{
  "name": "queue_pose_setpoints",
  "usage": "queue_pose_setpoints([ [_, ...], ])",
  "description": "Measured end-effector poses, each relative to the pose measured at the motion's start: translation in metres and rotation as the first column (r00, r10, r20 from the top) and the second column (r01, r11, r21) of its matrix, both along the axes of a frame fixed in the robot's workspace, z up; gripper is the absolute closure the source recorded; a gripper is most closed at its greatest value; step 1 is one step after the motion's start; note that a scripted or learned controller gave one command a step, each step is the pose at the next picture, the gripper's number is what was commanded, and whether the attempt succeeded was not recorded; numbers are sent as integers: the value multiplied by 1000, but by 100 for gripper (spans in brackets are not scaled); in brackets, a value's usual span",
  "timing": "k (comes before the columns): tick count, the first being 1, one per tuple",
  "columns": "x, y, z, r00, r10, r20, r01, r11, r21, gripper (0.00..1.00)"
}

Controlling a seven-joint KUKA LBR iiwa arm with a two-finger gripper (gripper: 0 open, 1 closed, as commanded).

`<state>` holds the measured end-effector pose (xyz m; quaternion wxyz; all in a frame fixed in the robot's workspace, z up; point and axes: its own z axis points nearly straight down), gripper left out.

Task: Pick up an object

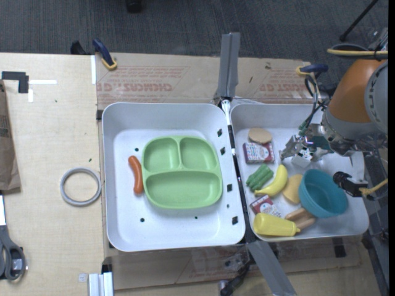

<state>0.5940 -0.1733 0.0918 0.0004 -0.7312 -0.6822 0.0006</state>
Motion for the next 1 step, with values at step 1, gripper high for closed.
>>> queue_pose_setpoints([
  [1, 29, -31, 1, 994, 105, 2, -105, 994, -2, 0],
])
